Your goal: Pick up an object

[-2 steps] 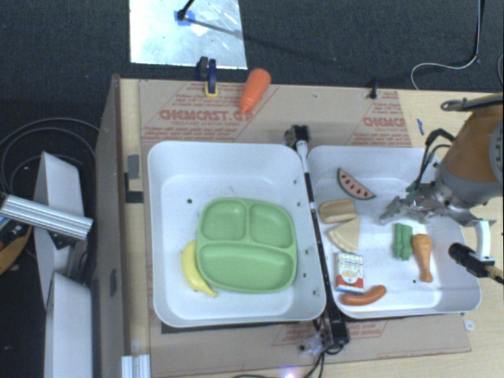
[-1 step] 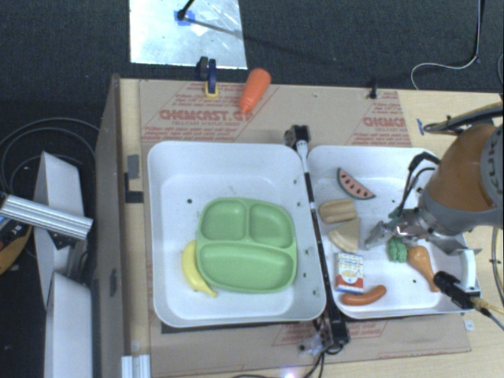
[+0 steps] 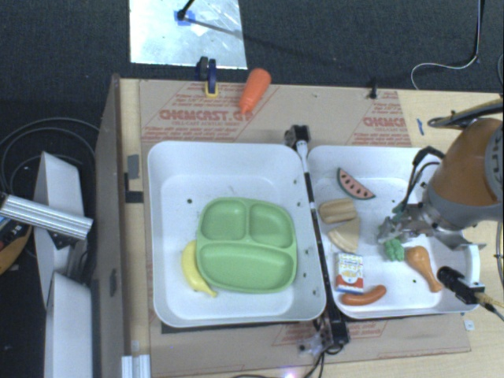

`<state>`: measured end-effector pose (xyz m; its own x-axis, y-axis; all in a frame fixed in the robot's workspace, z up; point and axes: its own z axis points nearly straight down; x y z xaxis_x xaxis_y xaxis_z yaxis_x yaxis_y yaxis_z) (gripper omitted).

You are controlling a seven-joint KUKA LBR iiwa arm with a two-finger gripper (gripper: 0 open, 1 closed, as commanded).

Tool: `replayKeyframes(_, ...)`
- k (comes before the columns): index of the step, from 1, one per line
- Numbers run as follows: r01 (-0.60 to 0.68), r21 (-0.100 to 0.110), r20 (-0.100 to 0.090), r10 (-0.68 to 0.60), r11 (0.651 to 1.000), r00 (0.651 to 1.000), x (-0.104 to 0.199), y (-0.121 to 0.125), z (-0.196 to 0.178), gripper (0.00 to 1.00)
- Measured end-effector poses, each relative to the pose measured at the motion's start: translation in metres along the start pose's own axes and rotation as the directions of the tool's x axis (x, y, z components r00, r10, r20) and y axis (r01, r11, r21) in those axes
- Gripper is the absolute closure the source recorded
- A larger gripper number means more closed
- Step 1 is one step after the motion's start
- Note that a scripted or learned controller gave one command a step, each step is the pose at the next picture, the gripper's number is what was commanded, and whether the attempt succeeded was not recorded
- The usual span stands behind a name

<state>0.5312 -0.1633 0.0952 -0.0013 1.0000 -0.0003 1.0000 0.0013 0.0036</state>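
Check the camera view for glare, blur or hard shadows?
Camera view: glare on the foil sheet on the floor; white bins evenly lit, shadows soft; slightly soft focus overall, gripper detail murky over the green toy.

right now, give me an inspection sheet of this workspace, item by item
surface: bench of printed board bearing the left bin and the right bin side by side
job's things: right bin holds a watermelon slice, two bread pieces, a small carton, a sausage, a green piece and a drumstick
clutter: left bin holds a green divided plate with a banana against its left edge; a carrot lies on the bench outside the bins
end effector: end effector low over the right bin, just above the green piece; grasp cannot be judged
cables: black cables coiled on the floor at left
surroundings: dark carpet, shiny sheet beyond the bench
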Motion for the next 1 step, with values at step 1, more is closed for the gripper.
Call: replayKeyframes(1, 0.009, -0.007, 0.0, -0.009, 1.0, 1.0, 0.0744, 0.019, -0.1158, 1.0)
